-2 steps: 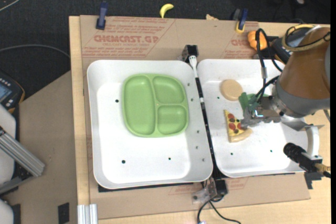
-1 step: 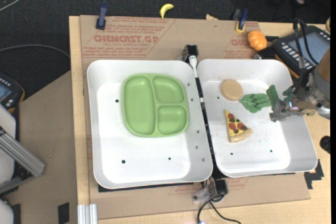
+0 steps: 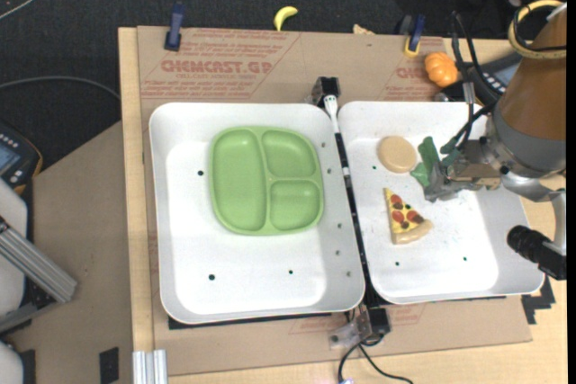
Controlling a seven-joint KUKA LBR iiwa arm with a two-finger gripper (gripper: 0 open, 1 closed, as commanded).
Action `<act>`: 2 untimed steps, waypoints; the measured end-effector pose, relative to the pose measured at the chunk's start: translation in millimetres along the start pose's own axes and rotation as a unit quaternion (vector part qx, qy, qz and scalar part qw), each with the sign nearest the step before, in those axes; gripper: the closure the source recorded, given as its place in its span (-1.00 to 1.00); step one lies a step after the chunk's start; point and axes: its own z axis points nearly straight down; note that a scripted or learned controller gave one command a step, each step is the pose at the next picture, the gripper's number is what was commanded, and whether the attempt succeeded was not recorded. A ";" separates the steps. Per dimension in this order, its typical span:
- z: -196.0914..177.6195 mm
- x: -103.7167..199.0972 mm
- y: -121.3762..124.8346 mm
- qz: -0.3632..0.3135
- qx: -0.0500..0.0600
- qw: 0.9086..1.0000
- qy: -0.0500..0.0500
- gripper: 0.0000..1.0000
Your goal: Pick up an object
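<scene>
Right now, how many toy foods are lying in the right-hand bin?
2: a round tan cookie beside the gripper, and a pizza slice just below it. The arm may hide more.

Green divided plate (image 3: 266, 181), tan cookie (image 3: 397, 154), red-dotted yellow pizza slice (image 3: 406, 217), white bins (image 3: 180, 220).

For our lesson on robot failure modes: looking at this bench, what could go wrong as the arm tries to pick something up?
1. The pincer sits between the round tan cookie and the pizza slice, so it may nudge either one aside instead of gripping it.
2. Both toys lie flat in the right bin, so the pincer may slip over them.
</scene>
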 end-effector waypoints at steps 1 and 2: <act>25.6 104.4 -1.2 -0.002 0.005 1.000 0.002 1.00; 91.4 77.7 59.0 0.005 0.003 1.000 -0.001 1.00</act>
